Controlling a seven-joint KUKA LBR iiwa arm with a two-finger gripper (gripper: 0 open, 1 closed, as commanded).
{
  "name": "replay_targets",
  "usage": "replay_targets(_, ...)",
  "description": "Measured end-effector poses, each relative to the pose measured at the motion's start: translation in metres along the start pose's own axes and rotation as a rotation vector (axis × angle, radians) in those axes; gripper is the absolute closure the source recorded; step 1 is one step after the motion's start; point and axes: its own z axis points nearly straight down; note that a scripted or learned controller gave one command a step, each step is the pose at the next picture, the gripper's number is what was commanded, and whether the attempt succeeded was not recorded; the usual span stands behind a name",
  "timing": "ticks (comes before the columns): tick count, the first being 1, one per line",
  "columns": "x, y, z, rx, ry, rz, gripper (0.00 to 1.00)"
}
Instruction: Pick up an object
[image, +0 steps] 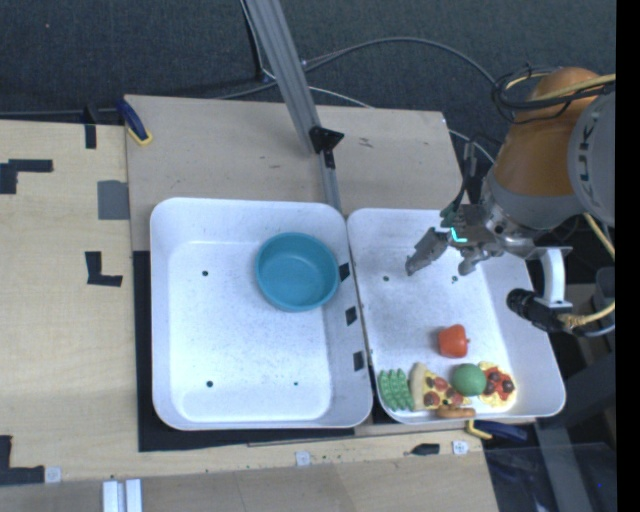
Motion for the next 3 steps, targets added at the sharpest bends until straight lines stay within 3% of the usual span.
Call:
replay_targets(1, 0.000, 0.000, 0.000, 0.000, 0.000, 0.000, 0.00)
replay_targets(3, 0.005, -0.014, 0.112, 0.005, 0.001, 0.000, 0.00)
